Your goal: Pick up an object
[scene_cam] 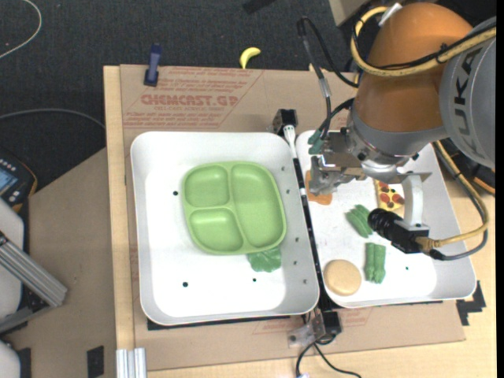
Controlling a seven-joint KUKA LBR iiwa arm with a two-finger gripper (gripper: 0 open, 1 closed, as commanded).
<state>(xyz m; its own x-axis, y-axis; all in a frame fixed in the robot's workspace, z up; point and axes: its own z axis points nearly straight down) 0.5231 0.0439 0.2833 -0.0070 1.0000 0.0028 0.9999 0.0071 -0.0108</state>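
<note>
The gripper (324,181) hangs low over the right bin (453,286), above a small orange piece (321,197) by the divider; whether its jaws are open I cannot tell; the piece looks light and stiff, best pinched across its short sides.

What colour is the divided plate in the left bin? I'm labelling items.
Light green plate, seen in the camera view.

You see a dark grey carpeted floor (118,22) across the upper frame. A brown cardboard sheet (193,97) printed with red lettering covers the bench. A thin white cable (31,10) loops at upper left. An aluminium extrusion (31,278) crosses the lower left corner. A small yellow object (250,55) lies on the floor at top centre, near a blue clamp (153,65) on the cardboard's edge.
</note>
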